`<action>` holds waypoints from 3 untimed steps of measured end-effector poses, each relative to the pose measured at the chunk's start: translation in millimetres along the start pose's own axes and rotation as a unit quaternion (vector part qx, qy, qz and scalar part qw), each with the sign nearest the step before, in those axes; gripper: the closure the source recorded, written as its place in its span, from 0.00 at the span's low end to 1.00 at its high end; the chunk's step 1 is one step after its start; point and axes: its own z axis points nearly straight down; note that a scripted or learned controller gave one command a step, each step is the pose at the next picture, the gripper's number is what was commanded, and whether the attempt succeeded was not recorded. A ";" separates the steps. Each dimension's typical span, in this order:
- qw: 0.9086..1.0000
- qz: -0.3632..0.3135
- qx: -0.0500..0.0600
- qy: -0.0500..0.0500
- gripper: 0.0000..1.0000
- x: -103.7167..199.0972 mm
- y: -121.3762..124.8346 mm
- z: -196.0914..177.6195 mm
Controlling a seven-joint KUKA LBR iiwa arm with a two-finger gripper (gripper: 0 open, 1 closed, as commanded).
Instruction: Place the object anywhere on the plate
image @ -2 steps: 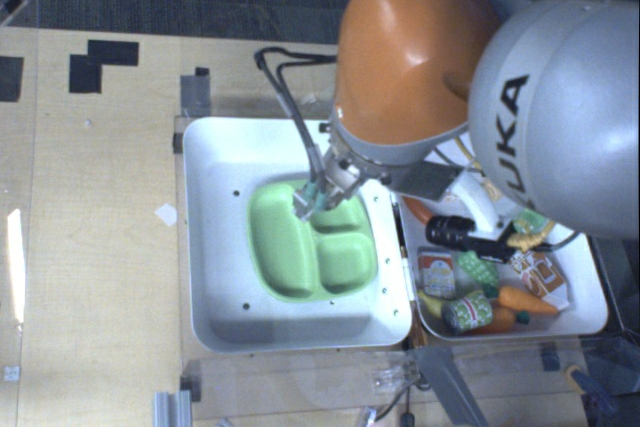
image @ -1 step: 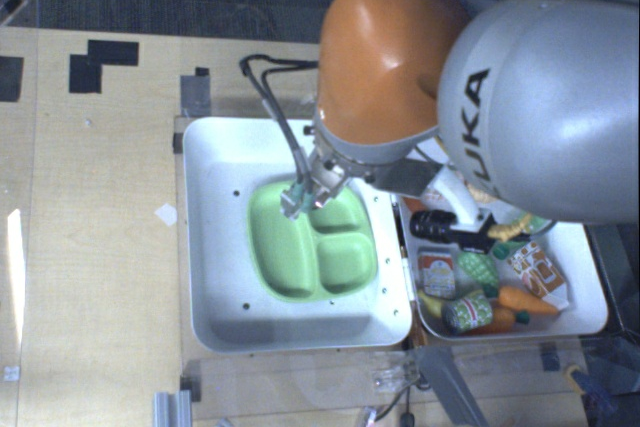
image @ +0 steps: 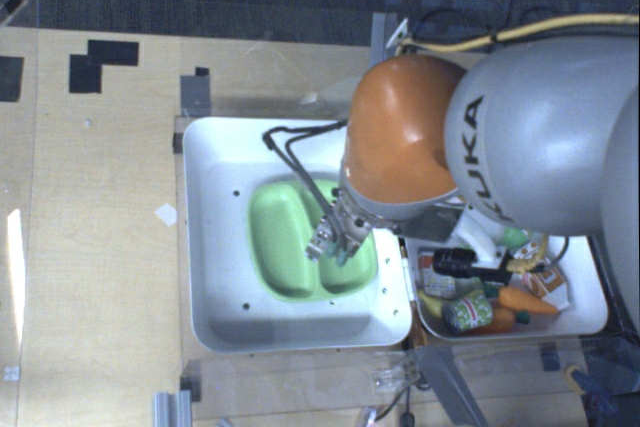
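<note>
Our claw [image: 335, 245] hangs low over the green plate [image: 285, 240]. We cannot tell if it holds anything. Next we should let go gently there.

Bins — two, a left bin [image: 215, 245] and a right bin [image: 590, 310] | plates — one green plate [image: 290, 240] | arms — one arm [image: 540, 135] | carrots — one carrot [image: 528, 301] | cans — one can [image: 468, 313]

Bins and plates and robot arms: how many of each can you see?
White bins: 2, the left bin and the right bin
Green plate: 1
Robot arm: 1
Total: 4
</note>
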 end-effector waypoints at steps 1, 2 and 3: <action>1.000 -0.010 -0.001 0.000 1.00 26.8 36.2 -1.7; 1.000 -0.009 -0.001 0.000 0.00 26.5 36.1 -1.8; 0.981 0.196 0.000 0.000 0.00 27.4 60.6 14.4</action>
